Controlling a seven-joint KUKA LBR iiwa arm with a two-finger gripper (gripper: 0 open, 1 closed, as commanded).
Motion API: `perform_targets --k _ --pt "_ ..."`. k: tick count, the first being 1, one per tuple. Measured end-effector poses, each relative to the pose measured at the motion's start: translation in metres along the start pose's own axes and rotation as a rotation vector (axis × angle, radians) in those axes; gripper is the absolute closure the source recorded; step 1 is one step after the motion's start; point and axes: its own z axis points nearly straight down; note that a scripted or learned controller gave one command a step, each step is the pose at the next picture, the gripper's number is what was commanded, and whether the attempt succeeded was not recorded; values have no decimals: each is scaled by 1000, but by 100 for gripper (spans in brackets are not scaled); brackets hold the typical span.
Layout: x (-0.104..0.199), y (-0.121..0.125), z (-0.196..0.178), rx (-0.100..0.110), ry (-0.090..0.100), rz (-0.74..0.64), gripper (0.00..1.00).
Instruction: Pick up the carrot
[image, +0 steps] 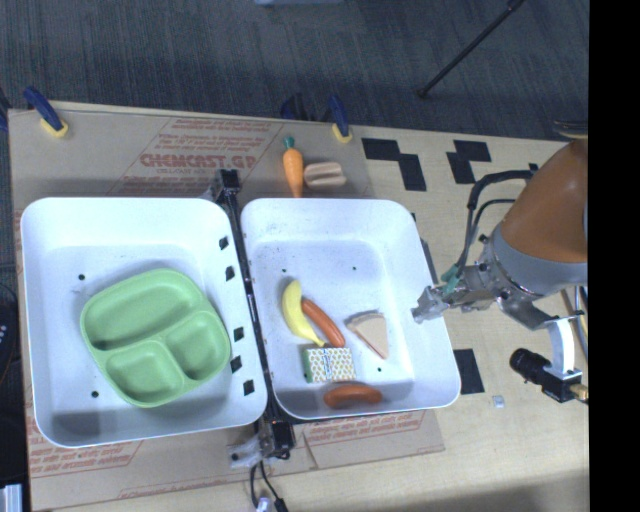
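The carrot (291, 168), orange with a green top, lies on the cardboard just behind the two bins, outside both and beside a small tan bun (323, 176). My gripper (426, 306) hovers at the right rim of the right bin (405, 225), far from the carrot and toward the front right of it. Nothing is visibly held in it. The grey arm with its orange band (550, 210) reaches in from the right.
The right bin holds a banana (291, 310), a red-orange sausage (323, 322), a bread wedge (370, 333), a checked block (328, 364) and another sausage (352, 395). A green divided plate (155, 335) lies in the left bin (40, 300). Blue clamps (338, 118) grip the back edge.
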Motion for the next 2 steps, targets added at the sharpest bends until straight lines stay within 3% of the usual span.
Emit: perform_targets --k 1,2 --pt "22 -2 63 1 3 410 100" --pt "77 2 65 4 4 707 100"
